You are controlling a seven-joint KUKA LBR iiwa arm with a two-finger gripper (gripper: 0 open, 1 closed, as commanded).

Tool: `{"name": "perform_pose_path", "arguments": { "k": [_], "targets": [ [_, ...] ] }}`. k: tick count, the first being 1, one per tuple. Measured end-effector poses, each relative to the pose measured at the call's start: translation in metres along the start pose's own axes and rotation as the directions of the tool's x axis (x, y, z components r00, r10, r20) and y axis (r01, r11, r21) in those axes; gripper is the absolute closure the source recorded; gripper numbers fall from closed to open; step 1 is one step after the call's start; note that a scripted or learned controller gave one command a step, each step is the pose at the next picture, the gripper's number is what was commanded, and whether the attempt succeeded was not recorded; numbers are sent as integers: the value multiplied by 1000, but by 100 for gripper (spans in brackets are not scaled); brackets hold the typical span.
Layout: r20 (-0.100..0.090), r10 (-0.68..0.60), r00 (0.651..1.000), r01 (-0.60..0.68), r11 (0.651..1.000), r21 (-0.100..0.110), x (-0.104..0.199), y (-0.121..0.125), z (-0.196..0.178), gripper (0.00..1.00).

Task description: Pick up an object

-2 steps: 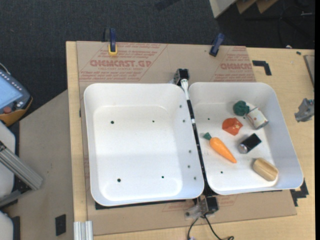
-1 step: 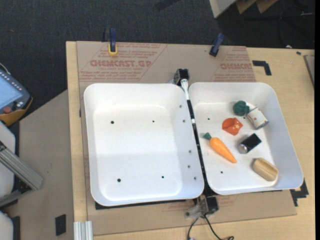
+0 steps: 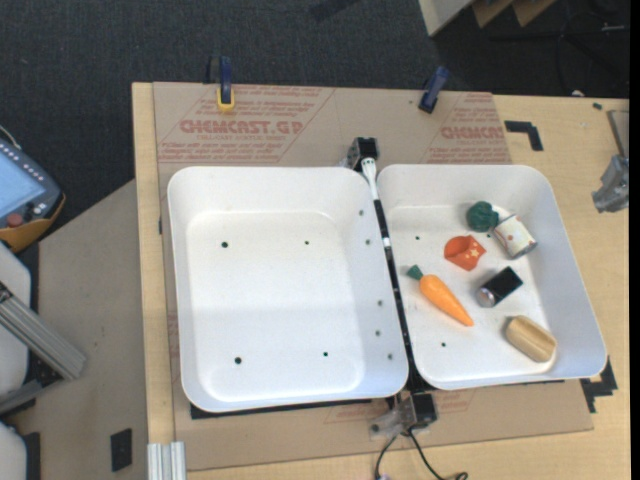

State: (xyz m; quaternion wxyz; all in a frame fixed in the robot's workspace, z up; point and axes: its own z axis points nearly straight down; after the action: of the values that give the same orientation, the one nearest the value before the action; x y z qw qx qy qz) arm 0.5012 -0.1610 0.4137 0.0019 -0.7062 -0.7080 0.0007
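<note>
The right bin (image 3: 560,218) holds several small objects. A dark green round piece (image 3: 482,214) lies near its back, touching a small white cylinder with a red mark (image 3: 513,234). In front of them sit a red chunk (image 3: 464,252), a black block (image 3: 499,287) and an orange toy carrot (image 3: 444,298) with a green top. A tan, bread-like cylinder (image 3: 529,337) rests by the front right corner. A grey piece of my gripper (image 3: 612,183) pokes in at the right edge, outside the bin and well off from all the objects.
The left bin (image 3: 190,268) stands beside the right one, joined along a black middle strip (image 3: 385,258). Both sit on a cardboard sheet (image 3: 300,118) held by blue clamps (image 3: 224,76) at the back. A cable (image 3: 400,448) trails off the front.
</note>
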Motion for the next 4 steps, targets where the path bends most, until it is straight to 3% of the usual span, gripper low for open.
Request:
{"name": "perform_pose_path", "arguments": {
  "k": [1,2,3,4],
  "targets": [
    [-4,-5,1000,5,1000,10,86,-16,124,100],
    [1,-4,1000,4,1000,-8,160,-21,81,100],
    [1,2,1000,-2,1000,4,169,-22,143,100],
    [0,-2,1000,2,1000,-10,208,-21,76,100]
  ]
}}
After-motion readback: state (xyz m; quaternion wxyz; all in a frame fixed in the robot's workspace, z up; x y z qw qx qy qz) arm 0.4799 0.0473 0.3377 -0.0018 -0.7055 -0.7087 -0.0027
